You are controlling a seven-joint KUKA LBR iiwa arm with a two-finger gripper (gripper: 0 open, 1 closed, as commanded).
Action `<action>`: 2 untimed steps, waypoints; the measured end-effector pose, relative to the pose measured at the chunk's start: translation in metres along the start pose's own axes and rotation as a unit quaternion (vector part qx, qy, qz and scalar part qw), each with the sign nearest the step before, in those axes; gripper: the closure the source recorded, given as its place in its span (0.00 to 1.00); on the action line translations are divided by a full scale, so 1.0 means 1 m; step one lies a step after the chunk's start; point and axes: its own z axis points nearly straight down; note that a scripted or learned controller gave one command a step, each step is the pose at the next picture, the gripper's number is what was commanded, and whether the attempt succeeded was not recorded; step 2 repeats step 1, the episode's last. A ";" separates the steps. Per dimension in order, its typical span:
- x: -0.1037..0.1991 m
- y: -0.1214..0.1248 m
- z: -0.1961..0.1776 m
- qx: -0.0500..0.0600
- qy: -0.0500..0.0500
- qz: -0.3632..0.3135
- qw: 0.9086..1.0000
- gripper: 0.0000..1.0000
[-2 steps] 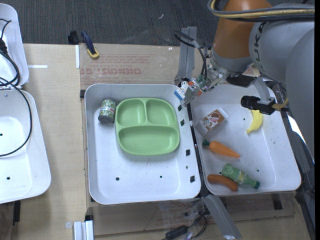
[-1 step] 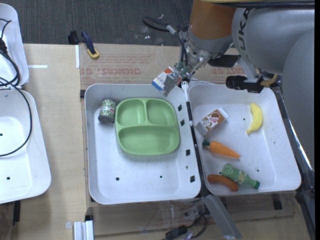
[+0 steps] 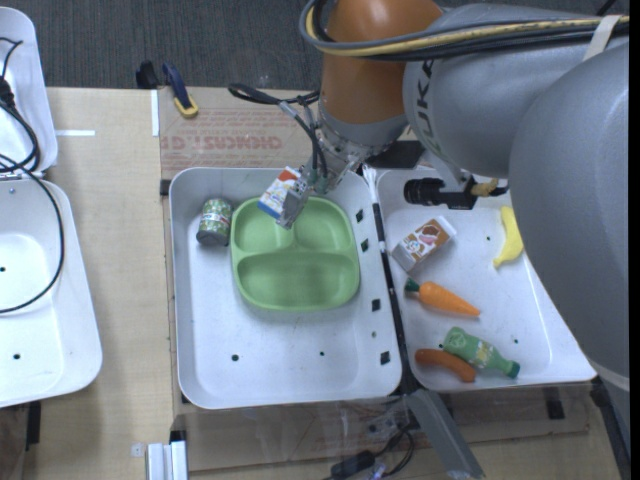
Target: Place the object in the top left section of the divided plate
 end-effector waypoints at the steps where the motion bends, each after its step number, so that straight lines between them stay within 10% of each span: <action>1: 0.000 0.000 0.000 0.000 0.000 0.000 1.000 0.00; 2: 0.000 0.000 0.000 0.000 0.000 0.000 1.000 0.00</action>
